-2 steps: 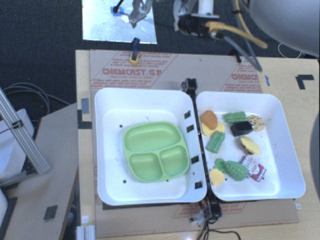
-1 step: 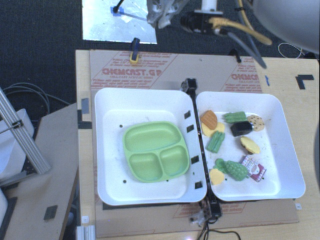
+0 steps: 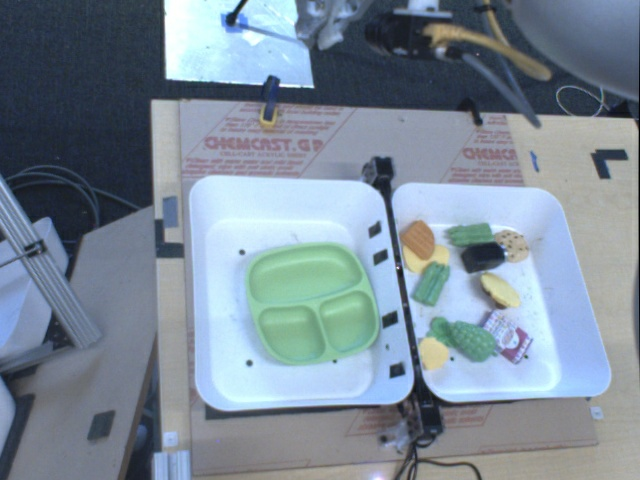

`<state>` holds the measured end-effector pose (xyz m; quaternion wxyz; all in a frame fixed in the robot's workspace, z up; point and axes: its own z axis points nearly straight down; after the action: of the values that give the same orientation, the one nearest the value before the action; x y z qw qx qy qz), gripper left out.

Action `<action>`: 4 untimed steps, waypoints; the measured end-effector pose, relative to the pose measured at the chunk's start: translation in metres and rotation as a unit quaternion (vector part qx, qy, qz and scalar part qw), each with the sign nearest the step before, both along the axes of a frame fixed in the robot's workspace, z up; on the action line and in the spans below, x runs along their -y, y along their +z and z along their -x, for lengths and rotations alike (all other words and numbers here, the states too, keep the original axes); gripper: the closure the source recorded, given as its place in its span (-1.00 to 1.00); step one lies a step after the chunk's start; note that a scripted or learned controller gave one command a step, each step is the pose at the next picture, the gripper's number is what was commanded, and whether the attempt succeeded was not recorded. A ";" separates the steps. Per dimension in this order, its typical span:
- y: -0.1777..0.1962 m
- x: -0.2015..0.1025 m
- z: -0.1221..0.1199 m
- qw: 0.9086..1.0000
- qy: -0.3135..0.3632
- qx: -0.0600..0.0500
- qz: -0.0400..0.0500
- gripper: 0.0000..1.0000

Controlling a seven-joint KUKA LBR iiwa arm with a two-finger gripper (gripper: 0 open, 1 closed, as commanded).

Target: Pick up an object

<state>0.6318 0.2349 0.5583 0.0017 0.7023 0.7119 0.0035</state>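
The claw (image 3: 330, 13) hung at the far edge of the scene, well beyond both bins and over a shiny metal sheet (image 3: 235, 28) on the dark floor. Whether it was clenched or released could not be told, and nothing could be seen in it.

On the surface (image 3: 570, 158) sat two shallow white bins side by side. The left bin (image 3: 215, 268) carried a light green divided tray (image 3: 312, 301), with one long compartment on its far side and two smaller ones nearer.

The right bin (image 3: 570, 338) held the small toy food pieces, all clustered toward its left half. Far left lay an orange-brown piece (image 3: 418, 238) with a yellow piece (image 3: 413, 260) just beside it. To their right lay a green piece (image 3: 469, 233), a black block (image 3: 483, 257) and a speckled cookie (image 3: 513, 242). A green pickle-like piece (image 3: 432, 283) lay near the middle. Nearer the front were a bumpy green piece (image 3: 468, 339), a yellow wedge (image 3: 433, 353), a brown and yellow piece (image 3: 499, 290) and a red and white packet (image 3: 510, 338).
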 end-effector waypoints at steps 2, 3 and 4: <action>0.023 0.000 0.000 1.000 0.004 0.003 0.000 1.00; 0.034 0.000 0.000 1.000 0.006 0.004 -0.001 1.00; 0.046 0.000 0.000 1.000 0.008 0.005 -0.001 1.00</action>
<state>0.6315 0.2354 0.6041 0.0050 0.6967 0.7173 0.0076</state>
